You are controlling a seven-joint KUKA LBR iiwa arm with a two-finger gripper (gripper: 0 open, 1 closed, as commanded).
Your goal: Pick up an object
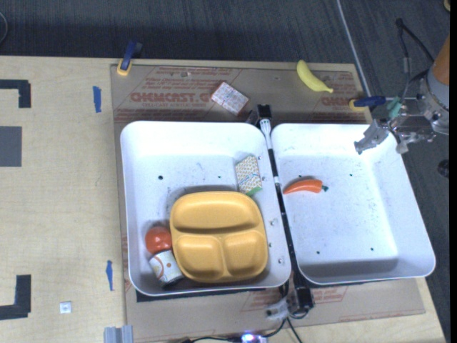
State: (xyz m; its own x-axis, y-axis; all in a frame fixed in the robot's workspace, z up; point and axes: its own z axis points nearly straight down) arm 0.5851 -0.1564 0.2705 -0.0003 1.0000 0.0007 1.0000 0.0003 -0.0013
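An orange toy carrot (303,186) lies in the right bin (400,263), near that bin's left wall. My gripper (383,143) hovers over the bin's far right corner, well to the right of and beyond the carrot. Its fingers (364,143) stand open with nothing between them. In the left bin (136,163) lie a large yellow divided tray (216,234), a red-orange ball (158,239), a small white and orange can (166,266) and a patterned packet (248,174).
On the cardboard behind the bins lie a yellow banana (313,77) and a patterned pouch (229,97). A blue clamp (128,56) holds the board's far left corner. A black clip (264,113) sits where the two bins meet.
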